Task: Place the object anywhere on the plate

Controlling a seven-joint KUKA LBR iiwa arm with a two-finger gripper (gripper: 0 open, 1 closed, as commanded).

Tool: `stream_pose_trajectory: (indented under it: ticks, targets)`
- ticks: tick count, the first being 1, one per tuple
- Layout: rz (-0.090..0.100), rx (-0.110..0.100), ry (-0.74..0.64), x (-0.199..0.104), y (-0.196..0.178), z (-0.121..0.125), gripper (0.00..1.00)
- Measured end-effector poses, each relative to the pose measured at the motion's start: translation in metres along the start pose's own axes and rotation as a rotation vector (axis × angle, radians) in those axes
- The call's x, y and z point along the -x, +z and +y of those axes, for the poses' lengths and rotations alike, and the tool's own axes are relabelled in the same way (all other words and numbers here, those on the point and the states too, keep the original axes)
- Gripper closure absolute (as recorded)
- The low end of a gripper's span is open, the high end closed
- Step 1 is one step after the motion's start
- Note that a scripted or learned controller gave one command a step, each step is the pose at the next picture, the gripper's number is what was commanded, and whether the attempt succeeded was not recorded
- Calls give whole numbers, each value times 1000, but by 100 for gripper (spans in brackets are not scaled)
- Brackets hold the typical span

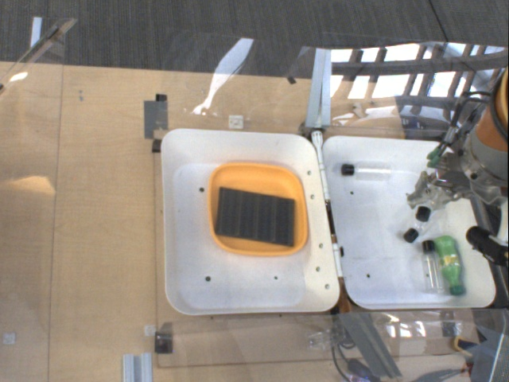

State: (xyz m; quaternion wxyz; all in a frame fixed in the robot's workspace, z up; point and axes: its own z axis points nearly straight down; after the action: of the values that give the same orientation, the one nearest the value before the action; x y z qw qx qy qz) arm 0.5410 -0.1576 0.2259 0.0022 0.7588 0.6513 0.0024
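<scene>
An orange plate (258,188) sits in the middle of the left bin (191,285). A dark grey ridged rectangular object (256,216) lies flat on the plate and covers most of its middle. My gripper (417,223) hangs over the right bin (374,277), far to the right of the plate. Its black-tipped fingers (422,212) stand apart, open, with nothing between them. Just beside the gripper, at the bin's lower right, lies a green bottle (450,263).
In the right bin a clear tube with a black cap (367,169) lies near the top edge. A clear vial (431,266) rests against the green bottle. A raised rim (324,213) divides the two bins. Metal framing (421,86) stands behind the right bin.
</scene>
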Motion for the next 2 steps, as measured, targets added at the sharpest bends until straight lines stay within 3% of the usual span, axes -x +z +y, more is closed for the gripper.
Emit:
stream_pose_trajectory:
  ticks: [1, 2]
  targets:
    - [0, -3, -49, -88, 42, -2, 100]
    - [1, -2, -40, -189, 41, -16, 100]
